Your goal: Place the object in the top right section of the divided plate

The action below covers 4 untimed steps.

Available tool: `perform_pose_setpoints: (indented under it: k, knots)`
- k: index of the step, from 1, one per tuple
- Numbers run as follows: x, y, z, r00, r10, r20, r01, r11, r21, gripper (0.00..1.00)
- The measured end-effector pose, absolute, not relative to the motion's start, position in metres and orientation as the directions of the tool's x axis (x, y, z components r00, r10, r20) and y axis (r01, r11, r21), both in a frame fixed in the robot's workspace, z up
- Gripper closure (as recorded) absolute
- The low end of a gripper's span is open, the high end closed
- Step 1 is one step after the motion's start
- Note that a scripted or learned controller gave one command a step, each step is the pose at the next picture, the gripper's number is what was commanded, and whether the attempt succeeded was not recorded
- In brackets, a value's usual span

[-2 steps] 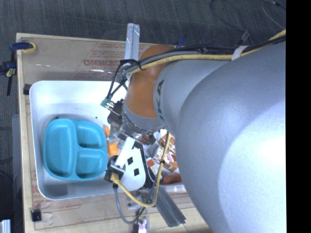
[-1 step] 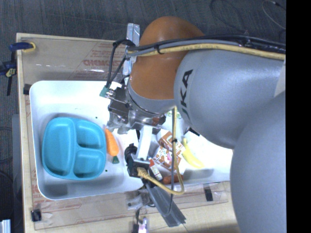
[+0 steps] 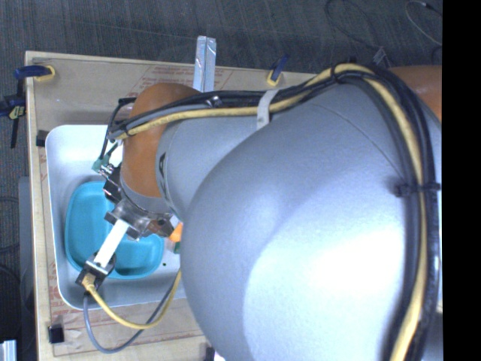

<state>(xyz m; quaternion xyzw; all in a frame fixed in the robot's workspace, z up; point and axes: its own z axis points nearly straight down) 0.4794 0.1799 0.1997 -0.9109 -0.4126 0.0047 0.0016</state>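
— Gripper [image 3: 120,228] first, since you will ask: in the camera view it hangs low over the plate [image 3: 79,224], in the left bin [image 3: 60,149]. Whether it is released or clenched you cannot tell; the arm [image 3: 301,224] and its wrist hardware cover that spot.

— And the object? Where should I look?

— You have one candidate. A small orange bit [image 3: 176,232] peeks out at the plate's right edge, pressed against the arm's outline. It may be the object, or it may be part of the rig; the view is too crowded to say. Nothing can be seen held by the gripper.

— So is the placement done?

— You cannot confirm it. The left half of the plate shows as bare blue with nothing on it. The right half, where the top right section would be, sits under the wrist and a white bracket [image 3: 109,248] that slants across the plate. My judgement: the arm is at the plate, so you are either at the moment of placing or just around it, but the result is hidden.

— What is left, then?

— Treat the task as open. You need the arm clear of the bin before you can check which section the object lies in. Mind the yellow cable [image 3: 135,322] looping over the bin's near rim.
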Motion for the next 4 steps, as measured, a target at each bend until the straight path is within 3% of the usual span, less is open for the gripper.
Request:
perform_pose_setpoints:
  k: [1,2,3,4]
  knots:
    - [0.554,0.134,0.09,0.889,0.458,-0.006,0.458,-0.889,-0.005,1.0]
    - [0.59,0.2,0.092,0.897,0.442,-0.009,0.442,-0.897,0.014,1.0]
    - [0.6,0.168,0.09,0.753,0.658,-0.009,0.658,-0.753,-0.006,1.0]
    - [0.635,0.137,0.224,0.695,0.719,-0.002,0.719,-0.695,-0.005,1.0]
